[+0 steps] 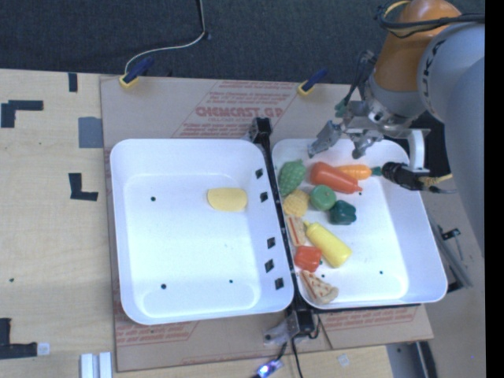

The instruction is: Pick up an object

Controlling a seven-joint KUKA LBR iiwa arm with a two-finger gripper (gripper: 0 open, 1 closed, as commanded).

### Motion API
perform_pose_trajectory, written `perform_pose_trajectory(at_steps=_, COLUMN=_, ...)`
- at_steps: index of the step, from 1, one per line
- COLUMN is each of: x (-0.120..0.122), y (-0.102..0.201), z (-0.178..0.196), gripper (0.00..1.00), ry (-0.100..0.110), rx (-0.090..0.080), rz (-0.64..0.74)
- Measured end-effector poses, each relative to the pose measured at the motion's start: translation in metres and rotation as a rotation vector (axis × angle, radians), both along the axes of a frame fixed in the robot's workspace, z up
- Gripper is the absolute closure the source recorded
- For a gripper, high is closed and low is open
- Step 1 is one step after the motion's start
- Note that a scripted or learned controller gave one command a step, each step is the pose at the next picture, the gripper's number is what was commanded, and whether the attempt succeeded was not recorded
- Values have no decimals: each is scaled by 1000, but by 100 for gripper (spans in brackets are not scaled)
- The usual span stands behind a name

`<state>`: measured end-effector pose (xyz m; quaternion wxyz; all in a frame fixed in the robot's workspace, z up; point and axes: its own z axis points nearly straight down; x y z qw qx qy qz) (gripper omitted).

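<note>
At the near edge of the right bin, a tan cracker-like piece is seen lying in the near left corner. Just beyond it, a small red-orange block is found touching a yellow bottle-shaped toy, which lies at a slant. A thin striped stick is set along the left wall beside them. Farther in, a yellow knobbly toy is placed against the left wall, with a round green piece and a dark green pepper-like piece just to its right. Beyond these, a leafy green toy is seen near the far left corner, and a red-orange pepper-like toy lies beside it, touching an orange carrot with a green tip.

In the left bin, a single yellow oval piece is seen lying flat on the floor, well apart from the walls except toward the right side.

Both bins are borne on a cardboard sheet spread over the bench.

At the far side of the right bin, the tool is held above the rim, just beyond the carrot and the red-orange toy. Its fingers are spread apart, and nothing is seen between them. The orange band is seen above it.
</note>
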<state>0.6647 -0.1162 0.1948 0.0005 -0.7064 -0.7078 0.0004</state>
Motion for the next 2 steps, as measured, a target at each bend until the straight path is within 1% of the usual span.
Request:
perform_pose_trajectory(at_steps=1, x=0, y=1, z=10, gripper=100, ry=1, rx=0, rz=2)
perform_pose_trajectory(at_steps=2, x=-14, y=-3, z=172, gripper=100, ry=-19, rx=-4, rz=0)
